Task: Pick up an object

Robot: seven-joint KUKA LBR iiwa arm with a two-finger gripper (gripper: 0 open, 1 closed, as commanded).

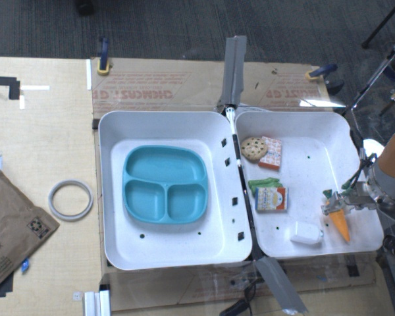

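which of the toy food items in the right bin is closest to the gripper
The orange carrot, lying right at the gripper near the bin's right edge. The cookie, the two small packets and the white block all lie farther left.

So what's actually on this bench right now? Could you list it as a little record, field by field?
left bin: holds a teal divided plate
right bin: cookie, small pink packet, green and orange carton, white block, toy carrot
hand: at the right bin's right side, just above the carrot
outside the bins: roll of tape, brown cardboard box, both left of the bins
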